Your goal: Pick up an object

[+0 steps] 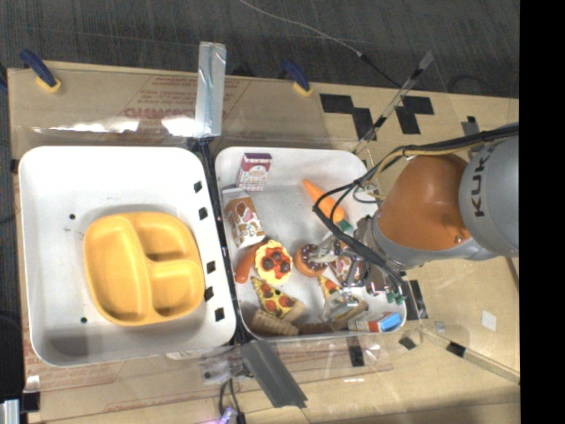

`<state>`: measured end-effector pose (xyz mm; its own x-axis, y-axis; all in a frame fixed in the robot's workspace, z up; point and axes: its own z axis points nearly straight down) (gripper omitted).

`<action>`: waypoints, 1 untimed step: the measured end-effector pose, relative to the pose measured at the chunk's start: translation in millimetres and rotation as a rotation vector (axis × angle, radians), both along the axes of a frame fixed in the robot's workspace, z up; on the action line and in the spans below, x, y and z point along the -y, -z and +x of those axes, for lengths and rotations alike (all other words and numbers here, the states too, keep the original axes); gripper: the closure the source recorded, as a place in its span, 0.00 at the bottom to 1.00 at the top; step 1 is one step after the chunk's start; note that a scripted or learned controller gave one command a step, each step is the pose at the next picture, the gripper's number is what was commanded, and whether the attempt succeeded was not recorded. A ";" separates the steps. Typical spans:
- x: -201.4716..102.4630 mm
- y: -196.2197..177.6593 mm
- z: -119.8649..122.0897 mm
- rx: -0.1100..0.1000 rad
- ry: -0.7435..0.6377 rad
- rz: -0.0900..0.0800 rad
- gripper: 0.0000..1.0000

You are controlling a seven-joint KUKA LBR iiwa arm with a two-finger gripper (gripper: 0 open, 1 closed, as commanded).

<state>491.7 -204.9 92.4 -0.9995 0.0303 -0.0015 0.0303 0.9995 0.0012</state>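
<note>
open floor beside yellow tray (141, 266) in left bin (53, 175); right bin (291, 162) toy-crowded

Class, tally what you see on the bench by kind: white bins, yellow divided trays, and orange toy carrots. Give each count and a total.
Shallow white bins: 2
Yellow divided plastic tray: 1
Orange toy carrot: 1
Total: 4

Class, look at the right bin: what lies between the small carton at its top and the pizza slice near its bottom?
In the camera view, between the carton and the pizza slice lie a brown packet and a round yellow toy with red spots.
</note>
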 end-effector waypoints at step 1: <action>0.5 -1.1 4.7 0.005 -0.102 -0.004 0.00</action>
